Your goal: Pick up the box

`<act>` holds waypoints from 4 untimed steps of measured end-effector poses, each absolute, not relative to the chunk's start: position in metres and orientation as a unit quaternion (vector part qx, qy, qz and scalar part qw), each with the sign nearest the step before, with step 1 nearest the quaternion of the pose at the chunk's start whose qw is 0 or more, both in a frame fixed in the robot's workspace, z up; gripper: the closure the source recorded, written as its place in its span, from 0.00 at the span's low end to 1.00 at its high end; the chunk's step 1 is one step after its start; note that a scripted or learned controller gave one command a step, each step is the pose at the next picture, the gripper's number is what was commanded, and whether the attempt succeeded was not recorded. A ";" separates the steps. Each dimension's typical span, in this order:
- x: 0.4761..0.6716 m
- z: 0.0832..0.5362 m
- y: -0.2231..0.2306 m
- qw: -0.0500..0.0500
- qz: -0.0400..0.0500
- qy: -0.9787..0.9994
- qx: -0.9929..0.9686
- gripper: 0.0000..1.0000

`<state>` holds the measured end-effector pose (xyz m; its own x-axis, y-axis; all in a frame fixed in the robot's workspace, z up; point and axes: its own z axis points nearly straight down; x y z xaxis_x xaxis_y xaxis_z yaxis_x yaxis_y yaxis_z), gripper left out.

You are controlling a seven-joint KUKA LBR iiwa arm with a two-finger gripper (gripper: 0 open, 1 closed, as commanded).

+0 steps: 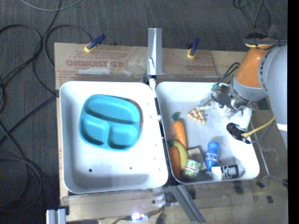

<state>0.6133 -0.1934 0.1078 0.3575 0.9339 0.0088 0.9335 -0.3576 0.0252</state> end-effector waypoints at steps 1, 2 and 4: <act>0.642 0.117 -0.167 0.000 -0.002 0.562 0.827 0.00; 0.647 0.088 -0.146 0.003 0.000 0.566 0.824 0.00; 0.613 0.088 -0.162 0.003 0.001 0.579 0.815 0.00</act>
